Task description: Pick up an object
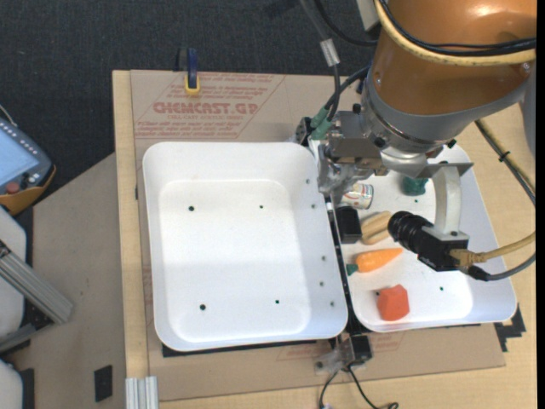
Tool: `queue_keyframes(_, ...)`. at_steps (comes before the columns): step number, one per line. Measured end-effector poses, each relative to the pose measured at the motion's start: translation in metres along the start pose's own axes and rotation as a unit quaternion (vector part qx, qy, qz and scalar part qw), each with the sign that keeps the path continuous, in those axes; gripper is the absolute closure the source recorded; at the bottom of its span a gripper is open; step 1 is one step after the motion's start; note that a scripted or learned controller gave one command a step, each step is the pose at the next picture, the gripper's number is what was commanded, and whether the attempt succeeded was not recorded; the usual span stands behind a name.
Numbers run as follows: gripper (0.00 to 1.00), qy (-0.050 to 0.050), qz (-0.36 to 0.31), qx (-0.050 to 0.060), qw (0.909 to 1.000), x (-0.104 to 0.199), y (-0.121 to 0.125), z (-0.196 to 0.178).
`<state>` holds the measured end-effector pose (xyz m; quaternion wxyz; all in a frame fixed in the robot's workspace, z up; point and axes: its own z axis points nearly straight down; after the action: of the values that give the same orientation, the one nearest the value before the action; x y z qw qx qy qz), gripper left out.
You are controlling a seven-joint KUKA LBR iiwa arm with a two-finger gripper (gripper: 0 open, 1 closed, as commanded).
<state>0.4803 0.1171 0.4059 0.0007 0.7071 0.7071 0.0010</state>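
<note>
The right bin [490, 292] holds an orange carrot-shaped piece [377, 260], a red block [392, 302], a tan wooden peg [375, 226], a shiny clear-and-silver item [360, 196] and a teal piece [415, 184] partly hidden under the arm. A small black object [347, 225] lies by the bin's left wall. My gripper [339, 184] hangs low over the bin's upper left part, just left of the shiny item and above the black object. The wrist hides its tips, and I see nothing clearly held in it.
The left bin [170, 254] sits beside it, the two walls touching near the gripper. A black cylinder with a cable [423, 239] hangs off the arm over the right bin. A brown cardboard sheet [213, 105] lies under both bins.
</note>
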Motion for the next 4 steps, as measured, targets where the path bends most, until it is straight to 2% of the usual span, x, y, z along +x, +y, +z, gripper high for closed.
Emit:
queue_keyframes(1,1.0,0.001,-0.003,-0.002,1.0,0.054,0.0,-0.04)
queue_keyframes(2,1.0,0.001,-0.003,-0.001,1.0,0.106,0.015,-0.056)
queue_keyframes(3,1.0,-0.003,0.002,0.007,1.0,0.106,0.077,0.046)
queue_keyframes(4,1.0,0.002,-0.001,-0.005,1.0,0.108,0.095,-0.047)
